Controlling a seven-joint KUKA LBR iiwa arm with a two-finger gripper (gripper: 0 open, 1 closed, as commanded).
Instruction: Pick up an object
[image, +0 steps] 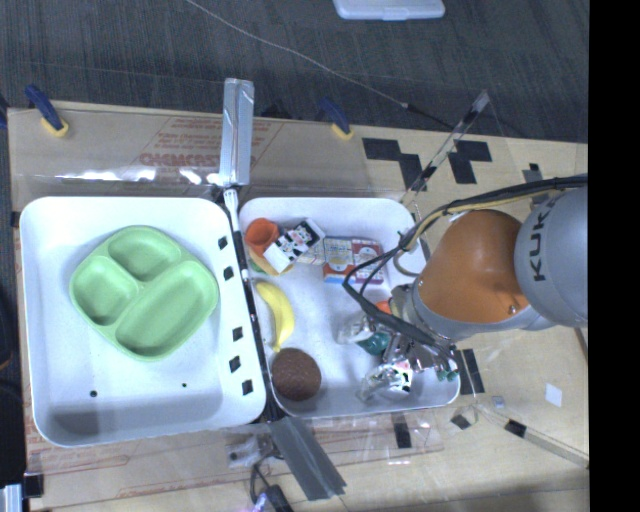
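The right bin (330, 212) holds a yellow banana (277, 311), a brown round ball (296, 373), an orange cup (262, 236), a black-and-white patterned box (296, 241) and a red-and-white carton (351, 254). My gripper (392, 362) is down in the bin's front right corner, under the orange wrist band (470, 268). Around it lie a teal object (374, 343) and a small white patterned object (390, 378). Cables and metal parts hide the tips.
The left bin (50, 390) holds a green three-section plate (145, 290). A metal divider bar (237, 135) stands between the bins at the back. Black cables (375, 265) loop from the arm over the right bin's middle.
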